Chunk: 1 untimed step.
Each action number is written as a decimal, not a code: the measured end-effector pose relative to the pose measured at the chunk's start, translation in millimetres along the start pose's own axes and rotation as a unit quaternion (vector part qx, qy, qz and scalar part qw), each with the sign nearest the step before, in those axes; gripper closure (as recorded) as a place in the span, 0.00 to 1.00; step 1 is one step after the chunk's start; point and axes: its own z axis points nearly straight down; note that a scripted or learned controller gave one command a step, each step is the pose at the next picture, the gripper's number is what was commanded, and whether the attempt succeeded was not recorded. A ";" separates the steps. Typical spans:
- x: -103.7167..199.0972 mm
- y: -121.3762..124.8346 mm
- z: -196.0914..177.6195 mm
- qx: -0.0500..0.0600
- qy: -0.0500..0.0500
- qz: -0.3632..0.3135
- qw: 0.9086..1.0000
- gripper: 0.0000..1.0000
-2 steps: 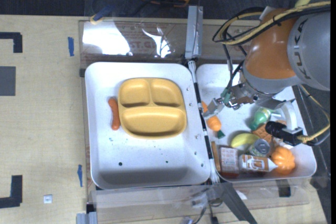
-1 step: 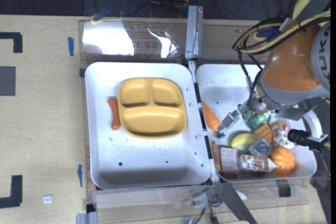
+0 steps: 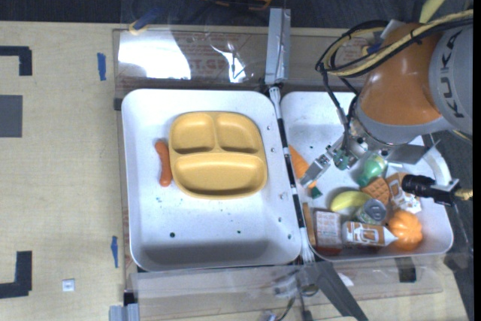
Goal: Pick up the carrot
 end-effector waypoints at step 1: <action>-63.9 -43.0 85.2 0.001 0.002 -0.079 0.997 0.00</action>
